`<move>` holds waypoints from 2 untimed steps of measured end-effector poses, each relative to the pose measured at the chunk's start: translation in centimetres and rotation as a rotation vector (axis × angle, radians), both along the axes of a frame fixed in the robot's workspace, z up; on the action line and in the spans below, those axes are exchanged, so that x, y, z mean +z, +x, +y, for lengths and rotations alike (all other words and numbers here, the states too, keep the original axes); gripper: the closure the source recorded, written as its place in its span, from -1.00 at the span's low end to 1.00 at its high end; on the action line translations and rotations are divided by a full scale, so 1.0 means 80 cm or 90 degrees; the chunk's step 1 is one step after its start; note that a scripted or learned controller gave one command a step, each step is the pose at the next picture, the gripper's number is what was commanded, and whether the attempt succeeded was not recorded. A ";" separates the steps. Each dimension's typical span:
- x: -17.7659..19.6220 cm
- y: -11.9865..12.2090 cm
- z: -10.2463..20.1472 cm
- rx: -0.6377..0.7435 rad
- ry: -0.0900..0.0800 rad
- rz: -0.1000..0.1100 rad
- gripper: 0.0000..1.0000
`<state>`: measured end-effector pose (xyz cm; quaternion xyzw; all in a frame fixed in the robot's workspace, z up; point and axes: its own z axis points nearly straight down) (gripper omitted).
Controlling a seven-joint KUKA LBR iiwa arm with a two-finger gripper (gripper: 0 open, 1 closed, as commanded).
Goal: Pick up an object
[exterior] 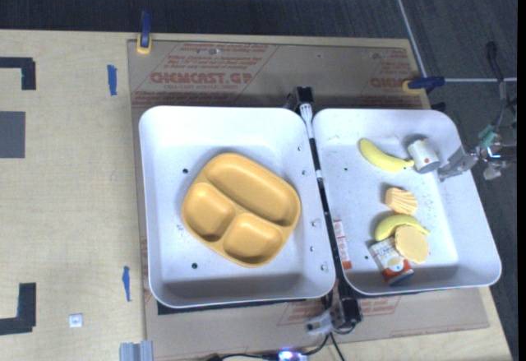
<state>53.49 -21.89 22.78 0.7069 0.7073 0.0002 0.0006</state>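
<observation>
1. Where the two bins meet, a dark strip (319, 187) runs between their rims, and both bins rest on a sheet of printed cardboard (214, 71).
2. Left bin (156, 187) – it holds one thing, a yellow tray (238, 207) with three hollows, lying flat and turned at a slant near the middle.
3. Right bin (464, 228) – all the small pickable things lie here, loosely grouped from the far side to the near side.
4. Far side: a banana (382, 155) lies on its side, its tip touching a white cylinder (422, 154).
5. Middle: a ridged yellow wafer (401, 201) lies apart from the banana, just above a yellow-green curved piece (393, 225).
6. Near side: an orange disc (413, 246) overlaps the curved piece, and a small carton (391, 263) with a red base lies just beside the disc.
7. A metal bracket (458, 164) sits at the right bin's far-right rim, near the cylinder.
8. Blue clamps (145, 30) grip the cardboard's far edge.
</observation>
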 end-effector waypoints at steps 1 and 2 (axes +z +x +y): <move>-0.160 -0.026 0.005 0.002 0.003 -0.001 -1.00; -0.148 -0.026 0.003 0.001 0.001 -0.002 1.00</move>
